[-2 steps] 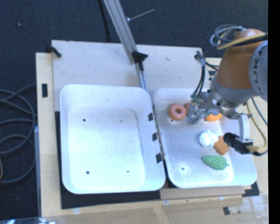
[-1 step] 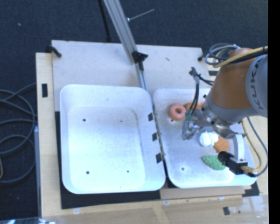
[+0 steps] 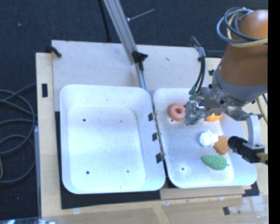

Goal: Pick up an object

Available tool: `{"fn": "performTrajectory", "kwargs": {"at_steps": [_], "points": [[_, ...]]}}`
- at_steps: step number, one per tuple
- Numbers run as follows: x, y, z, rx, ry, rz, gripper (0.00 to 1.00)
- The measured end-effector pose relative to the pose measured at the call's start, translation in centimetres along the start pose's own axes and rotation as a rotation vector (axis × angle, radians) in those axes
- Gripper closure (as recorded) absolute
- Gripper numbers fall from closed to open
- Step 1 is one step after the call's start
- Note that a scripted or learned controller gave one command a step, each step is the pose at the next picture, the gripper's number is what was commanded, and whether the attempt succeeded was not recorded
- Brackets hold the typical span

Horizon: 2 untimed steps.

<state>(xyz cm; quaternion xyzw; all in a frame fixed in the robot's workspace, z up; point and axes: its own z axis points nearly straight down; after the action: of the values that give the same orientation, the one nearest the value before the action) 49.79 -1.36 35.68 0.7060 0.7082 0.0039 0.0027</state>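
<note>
**A:** Pink is the colour you want to watch: the pink ring-shaped toy doughnut lies in the right-hand shallow white bin, near its upper left corner. Your two-finger gripper hangs just beside it, on its right.

**B:** So how far along would you call it?

**A:** By my reading, early. Nothing sits between the fingers, and whether they stand wide or narrow I cannot tell from this slant. The lift is all left to do.

**B:** What else is in reach?

**A:** A small white ball, an orange block touching it, a green knobbly leaf-shaped toy below them, and a bit of orange half hidden by the wrist.

**B:** And room to move?

**A:** You have little on the left: the doughnut is near the wall shared with the left-hand white bin. The middle of the right bin offers open floor. Above the bins a grey metal rail slants over the pale wooden counter.
</note>
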Motion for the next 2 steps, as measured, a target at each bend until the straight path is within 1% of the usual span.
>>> {"fn": "performTrajectory", "kwargs": {"at_steps": [1,2], "points": [[-1.8,-0.6,2.2,0.01,-0.003,0.005,1.0],[3.9,-0.8,-4.0,0.004,0.0,-0.001,1.0]]}}
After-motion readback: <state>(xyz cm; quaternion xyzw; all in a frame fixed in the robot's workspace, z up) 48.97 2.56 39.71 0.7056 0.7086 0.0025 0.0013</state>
